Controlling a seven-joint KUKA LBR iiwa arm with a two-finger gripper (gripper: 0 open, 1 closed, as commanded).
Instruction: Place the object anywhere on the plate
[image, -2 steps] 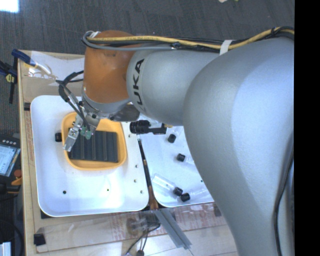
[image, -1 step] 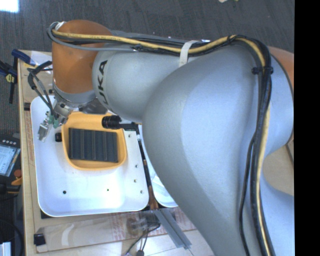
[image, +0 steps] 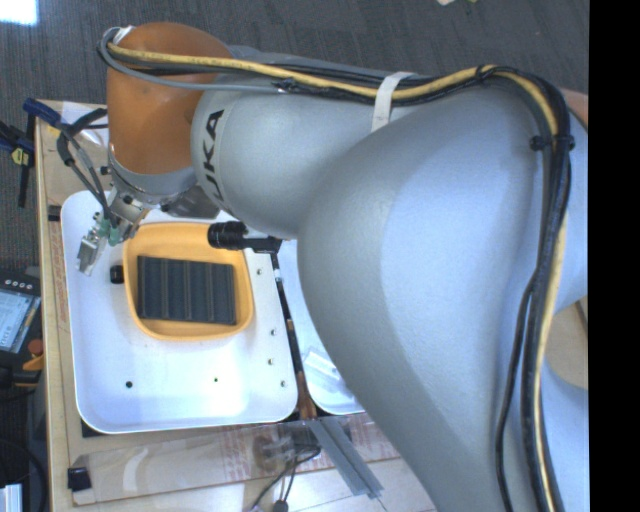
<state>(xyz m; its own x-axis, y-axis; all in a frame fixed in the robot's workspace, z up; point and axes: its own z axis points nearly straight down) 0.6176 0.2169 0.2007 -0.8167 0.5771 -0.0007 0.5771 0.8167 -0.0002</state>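
In the left bin (image: 100, 390), the yellow plate (image: 188, 326) lies long axis crosswise; pincer (image: 95, 245) state unreadable.

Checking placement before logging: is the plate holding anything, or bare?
Holding something. The yellow plate lies flat in the left bin, with a dark ribbed rectangular object resting on its middle.

The bench (image: 200, 465), pale wood, carries two shallow white bins side by side. The left bin (image: 170, 390) lies in plain sight; the right bin (image: 330, 385) is mostly hidden. A dark divider strip (image: 288, 330) runs between them, near to far.
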